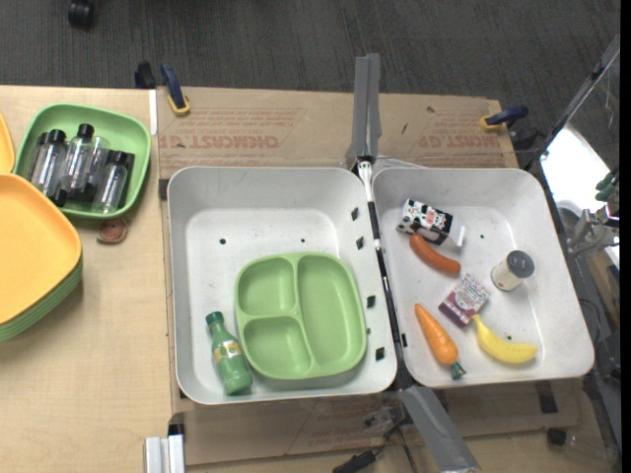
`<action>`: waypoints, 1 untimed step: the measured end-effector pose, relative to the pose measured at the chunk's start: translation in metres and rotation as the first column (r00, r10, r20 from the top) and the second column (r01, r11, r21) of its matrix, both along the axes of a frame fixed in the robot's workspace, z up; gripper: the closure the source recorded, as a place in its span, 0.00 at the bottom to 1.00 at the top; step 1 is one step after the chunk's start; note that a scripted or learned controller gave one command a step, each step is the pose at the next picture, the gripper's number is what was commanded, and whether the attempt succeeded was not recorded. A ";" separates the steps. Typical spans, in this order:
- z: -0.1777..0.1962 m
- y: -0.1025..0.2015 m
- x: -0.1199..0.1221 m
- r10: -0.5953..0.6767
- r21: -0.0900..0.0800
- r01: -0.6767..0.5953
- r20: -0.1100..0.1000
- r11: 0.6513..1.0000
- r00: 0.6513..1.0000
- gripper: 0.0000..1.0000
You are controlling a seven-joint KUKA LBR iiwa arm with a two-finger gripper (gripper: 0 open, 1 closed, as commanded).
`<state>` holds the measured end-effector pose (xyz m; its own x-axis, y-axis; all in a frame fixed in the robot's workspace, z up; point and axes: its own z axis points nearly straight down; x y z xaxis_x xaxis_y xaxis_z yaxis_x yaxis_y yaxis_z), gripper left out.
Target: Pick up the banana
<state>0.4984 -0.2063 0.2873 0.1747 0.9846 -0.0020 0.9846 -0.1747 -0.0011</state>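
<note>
The cardboard sheet [296, 131] bears upside-down red print, seemingly "CHEMCAST GP".

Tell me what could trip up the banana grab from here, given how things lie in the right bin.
1. The banana lies near the front wall of the right bin, so the fingers may clip that wall.
2. The small purple packet touches the banana's upper end and the carrot lies close by; a grasp near that end could catch or shove them.
3. The banana is curved and smooth, so it may roll out of a pinch.
</note>
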 end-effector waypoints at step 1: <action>0.053 0.002 -0.020 -0.103 0.000 0.103 0.000 0.995 0.995 1.00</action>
